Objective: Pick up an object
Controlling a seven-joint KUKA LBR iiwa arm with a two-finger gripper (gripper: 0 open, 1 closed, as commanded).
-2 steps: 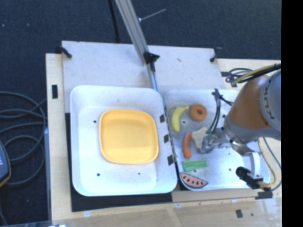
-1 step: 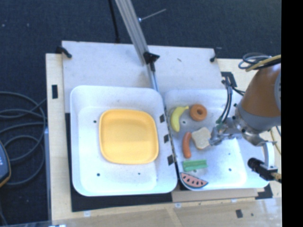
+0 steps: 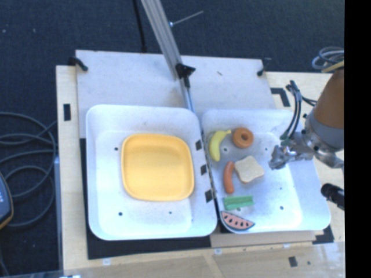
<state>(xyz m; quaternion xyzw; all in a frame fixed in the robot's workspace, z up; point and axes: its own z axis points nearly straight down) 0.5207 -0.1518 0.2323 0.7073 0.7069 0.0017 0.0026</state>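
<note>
The pick appears not yet made: nothing is seen between the fingers of the end effector, which hangs over the right-hand shallow white plastic bin, near its right half and just right of the toys. Whether its fingers are spread or pressed together cannot be told from this slanted overhead view; the metal parts blur into the bin floor.

All candidate objects lie in the right bin's left half. A yellow toy banana lies just beside a brown ring-shaped toy doughnut; below them, a tan slice of toy bread lies beside an orange-red toy sausage. Lower still are a flat green rectangular block and a red toy watermelon slice at the bin's front rim. The bread slice is nearest the end effector, so it seems the likeliest target.

The left bin holds a square yellow plastic plate. Judged from this, approach, closing and lifting all remain.
</note>
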